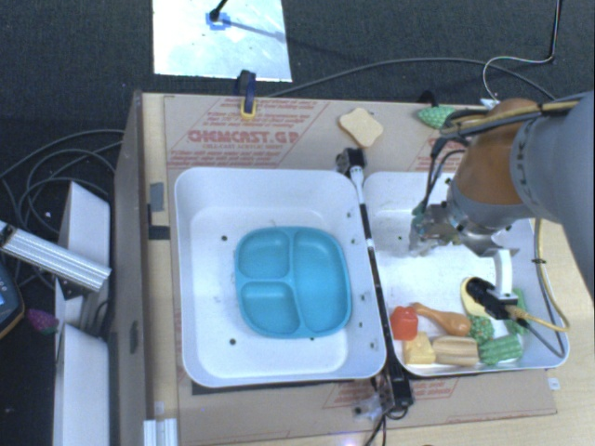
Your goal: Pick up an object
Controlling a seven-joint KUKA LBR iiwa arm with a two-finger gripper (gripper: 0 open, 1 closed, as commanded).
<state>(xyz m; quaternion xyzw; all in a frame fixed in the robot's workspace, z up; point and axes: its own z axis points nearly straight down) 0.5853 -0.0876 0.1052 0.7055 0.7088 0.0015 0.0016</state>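
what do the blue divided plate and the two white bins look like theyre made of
Blue divided plate: probably moulded plastic, smooth with a soft sheen, rounded compartment ridges. Left bin and right bin: likely thin formed plastic, glossy white, with rounded corners and raised rims.

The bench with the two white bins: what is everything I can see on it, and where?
Bins: two, white, side by side; left, right.
Divided plate: one, light blue, in the left bin.
Toy food: a small pile, red, yellow, tan, green, near corner of the right bin.
Bread slice: one, tan, on the cardboard behind the bins.
Clamp: one, yellow and black, at the cardboard's far edge.
Cardboard sheet: one, brown, under the bins.
Arm: one, grey and orange, from the right.
Tool: one, over the right bin.
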